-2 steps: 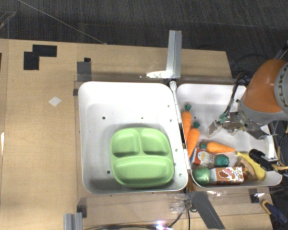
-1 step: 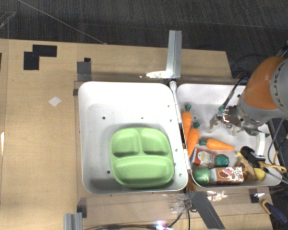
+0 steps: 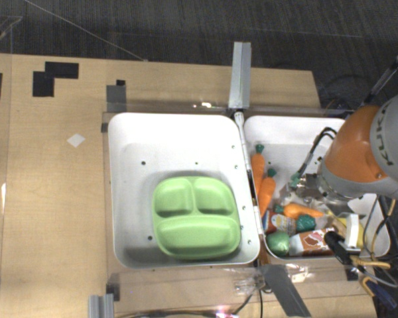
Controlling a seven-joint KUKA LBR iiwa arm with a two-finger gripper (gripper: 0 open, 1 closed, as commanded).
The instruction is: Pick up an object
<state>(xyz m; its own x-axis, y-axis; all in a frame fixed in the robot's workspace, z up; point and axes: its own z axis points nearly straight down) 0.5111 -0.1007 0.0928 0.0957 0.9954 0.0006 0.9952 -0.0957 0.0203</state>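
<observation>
The arm [image 3: 368, 154] is hanging over the right bin [image 3: 285, 132] — its gripper's state I cannot tell. Carrots [image 3: 264, 184] are lying along that bin's left wall; a green divided tray [image 3: 196, 216] is sitting in the left bin [image 3: 129, 177] — near its front edge.

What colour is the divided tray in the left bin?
Light green, seen clearly in the camera view: the divided tray lies in the white left bin.

Even overhead light, perhaps slightly soft.
</observation>
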